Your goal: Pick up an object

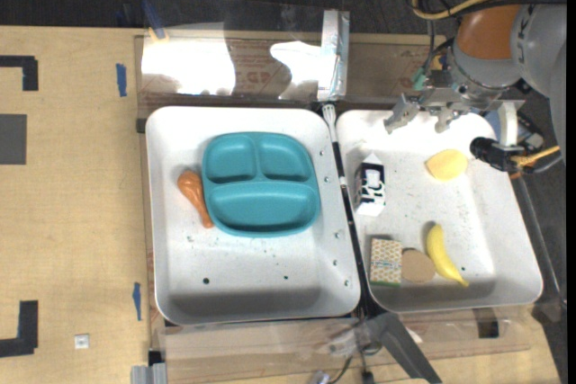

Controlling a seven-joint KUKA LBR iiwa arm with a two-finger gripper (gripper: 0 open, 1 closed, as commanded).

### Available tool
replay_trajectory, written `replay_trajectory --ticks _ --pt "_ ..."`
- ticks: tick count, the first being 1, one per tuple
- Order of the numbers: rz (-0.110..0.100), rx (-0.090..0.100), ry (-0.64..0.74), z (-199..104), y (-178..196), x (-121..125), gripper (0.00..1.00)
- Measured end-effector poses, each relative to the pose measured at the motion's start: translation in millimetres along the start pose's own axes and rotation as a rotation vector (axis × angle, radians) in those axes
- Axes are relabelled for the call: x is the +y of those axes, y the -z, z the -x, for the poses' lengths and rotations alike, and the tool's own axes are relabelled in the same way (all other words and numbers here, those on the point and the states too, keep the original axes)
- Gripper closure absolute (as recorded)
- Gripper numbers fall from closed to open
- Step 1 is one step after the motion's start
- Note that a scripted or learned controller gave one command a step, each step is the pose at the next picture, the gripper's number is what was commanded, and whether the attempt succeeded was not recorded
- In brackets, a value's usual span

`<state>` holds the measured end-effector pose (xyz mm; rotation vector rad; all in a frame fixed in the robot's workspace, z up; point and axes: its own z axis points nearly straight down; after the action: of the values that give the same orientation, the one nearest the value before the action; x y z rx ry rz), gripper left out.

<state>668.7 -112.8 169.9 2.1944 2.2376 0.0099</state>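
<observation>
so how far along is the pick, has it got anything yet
Nothing looks picked yet. The hand sits open over the back edge of the right bin, with nothing between its fingers. The lemon, banana, small box and black-and-white card all lie in that bin. Left to do: descend on one, close and lift.

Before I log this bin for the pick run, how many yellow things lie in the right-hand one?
2: a banana near the front of the right bin, beside a brown disc, and a lemon toward the back. Nothing looks hidden.
</observation>
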Motion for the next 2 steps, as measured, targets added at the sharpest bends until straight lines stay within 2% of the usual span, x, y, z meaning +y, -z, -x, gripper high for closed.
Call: replay_trajectory --ticks 1,2 --pt "-0.008 0.002 -0.045 -36 17 -16 0.0" --pt "-0.007 -0.002 -0.082 25 22 -17 0.0"
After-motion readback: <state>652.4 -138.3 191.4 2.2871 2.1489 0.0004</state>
